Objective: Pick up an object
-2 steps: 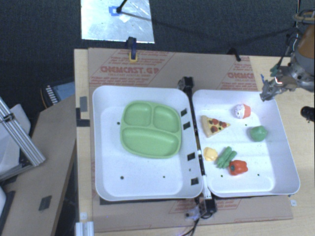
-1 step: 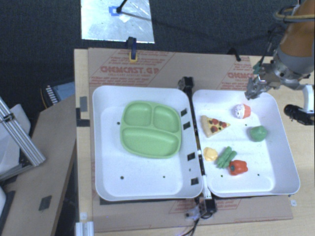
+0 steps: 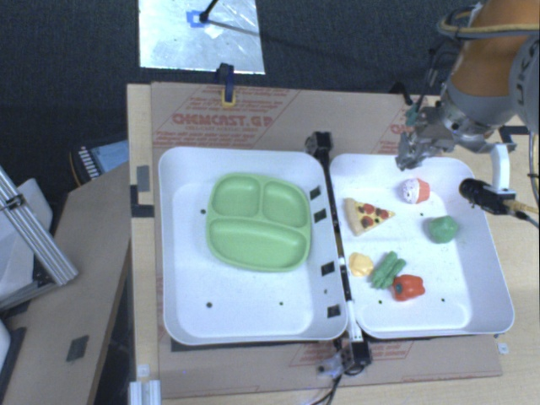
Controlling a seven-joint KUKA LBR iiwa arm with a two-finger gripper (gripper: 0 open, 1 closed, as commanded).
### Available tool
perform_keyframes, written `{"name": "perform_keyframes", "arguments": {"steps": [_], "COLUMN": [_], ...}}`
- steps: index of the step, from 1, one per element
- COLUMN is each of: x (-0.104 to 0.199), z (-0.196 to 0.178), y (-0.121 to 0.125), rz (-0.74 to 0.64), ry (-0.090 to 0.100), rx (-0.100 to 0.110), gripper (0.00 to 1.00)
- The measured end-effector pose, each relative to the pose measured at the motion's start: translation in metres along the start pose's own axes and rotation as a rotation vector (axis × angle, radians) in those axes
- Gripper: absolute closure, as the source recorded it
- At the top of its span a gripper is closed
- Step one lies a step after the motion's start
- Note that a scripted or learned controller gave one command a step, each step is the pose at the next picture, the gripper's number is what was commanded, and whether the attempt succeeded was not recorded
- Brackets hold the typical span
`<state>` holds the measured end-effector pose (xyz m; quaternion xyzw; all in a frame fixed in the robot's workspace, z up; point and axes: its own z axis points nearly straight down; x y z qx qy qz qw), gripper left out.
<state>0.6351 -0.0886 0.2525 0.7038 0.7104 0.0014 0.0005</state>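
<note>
Claw (image 3: 411, 160) is hanging over the far edge of the right bin (image 3: 485, 310), just above and a touch behind the small red and white toy (image 3: 414, 191); I am carrying nothing in it, and how wide it is standing I cannot tell from here. I am treating that toy as the nearest target. To grip it well, I am judging I should be centring straight over it before lowering, since it looks rounded and likely to roll. Pizza slice (image 3: 367, 215) is lying nearby to its left, green lump (image 3: 441, 228) to its right, red pepper (image 3: 408, 287) and green beans (image 3: 387, 270) nearer the front, green plate (image 3: 257, 221) sitting in the left bin (image 3: 181, 310)
</note>
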Motion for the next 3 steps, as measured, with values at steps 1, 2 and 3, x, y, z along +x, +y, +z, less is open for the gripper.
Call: {"name": "perform_keyframes", "arguments": {"steps": [1, 2, 3], "x": [0.056, 0.115, 0.168], "z": [0.015, 0.009, 0.028], "y": [-0.006, -0.006, -0.007], "rz": [0.0, -0.001, 0.0], "ry": [0.001, 0.001, 0.0], "rx": [0.002, 0.001, 0.003], "gripper": [1.0, 1.0, 1.0]}}
